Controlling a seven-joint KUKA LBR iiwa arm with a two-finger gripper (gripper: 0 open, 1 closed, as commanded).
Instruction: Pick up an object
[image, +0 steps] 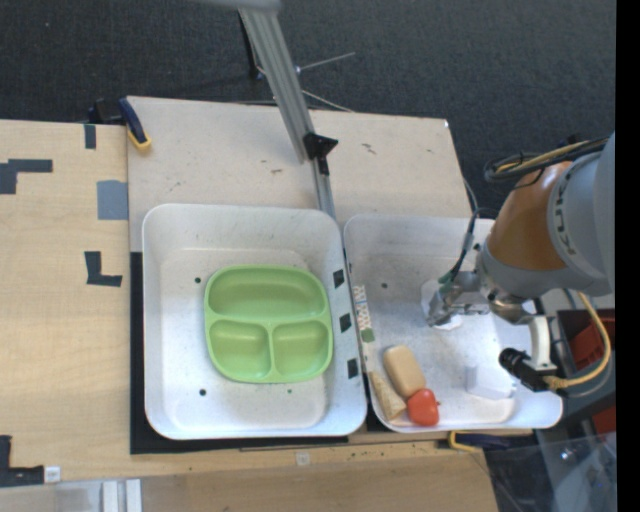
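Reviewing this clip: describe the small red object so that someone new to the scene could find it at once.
Start at the right-hand white bin, the one without the green divided plate. Go to its near edge, left of centre. The small red round object lies there against a tan bread-like block; it is the one bright red thing in either bin.

Grey arm (590, 215), orange band (525, 225)

the light is bright and even. the white bins (160, 330) glare a little. shadows are soft. the picture looks slightly fuzzy everywhere.
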